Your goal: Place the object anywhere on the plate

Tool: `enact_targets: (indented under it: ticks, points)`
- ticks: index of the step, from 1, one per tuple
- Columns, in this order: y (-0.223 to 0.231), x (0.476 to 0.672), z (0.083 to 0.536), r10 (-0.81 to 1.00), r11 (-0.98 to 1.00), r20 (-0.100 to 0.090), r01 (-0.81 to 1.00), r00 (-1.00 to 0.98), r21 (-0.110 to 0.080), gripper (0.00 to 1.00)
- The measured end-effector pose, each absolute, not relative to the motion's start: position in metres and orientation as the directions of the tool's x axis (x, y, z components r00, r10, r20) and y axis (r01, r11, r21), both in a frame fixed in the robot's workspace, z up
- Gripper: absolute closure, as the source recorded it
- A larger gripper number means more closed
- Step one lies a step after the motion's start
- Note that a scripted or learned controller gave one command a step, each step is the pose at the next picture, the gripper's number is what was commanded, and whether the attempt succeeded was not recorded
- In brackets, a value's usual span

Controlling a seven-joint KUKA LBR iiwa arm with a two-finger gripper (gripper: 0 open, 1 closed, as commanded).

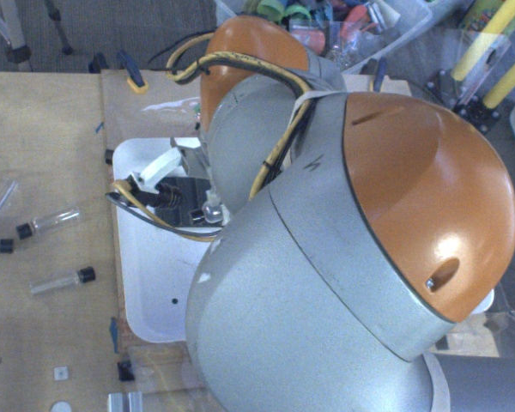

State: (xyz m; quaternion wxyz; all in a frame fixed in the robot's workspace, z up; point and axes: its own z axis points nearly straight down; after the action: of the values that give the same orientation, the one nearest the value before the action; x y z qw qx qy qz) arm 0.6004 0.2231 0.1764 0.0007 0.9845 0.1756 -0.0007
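My grey and orange arm (343, 230) covers most of the camera view and hides the right bin and much of the left one. Its wrist end, with the gripper (182, 206), hangs low over the far part of the left white bin (146, 307). The arm's bulk blocks the sight of what lies under the gripper. A tiny dark speck (174, 299) lies on the bare white floor of that bin, nearer the front.
Several clear tubes with black caps (62, 279) lie on the wooden bench to the left. A clear box of coloured items (326, 7) stands at the back, with yellow tubes (493, 33) to its right. A blue clamp (135, 75) sits on the bench's far edge.
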Motion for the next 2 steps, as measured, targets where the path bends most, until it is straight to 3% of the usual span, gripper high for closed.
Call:
enact_targets:
  ticks: [1, 2]
  points:
    - [0.183, 0.595, 0.326, 0.291, -0.957, 0.001, 0.291, 0.957, 0.003, 1.00]
    - [0.225, 0.528, 0.205, 0.333, -0.943, -0.006, 0.333, 0.943, -0.001, 1.00]
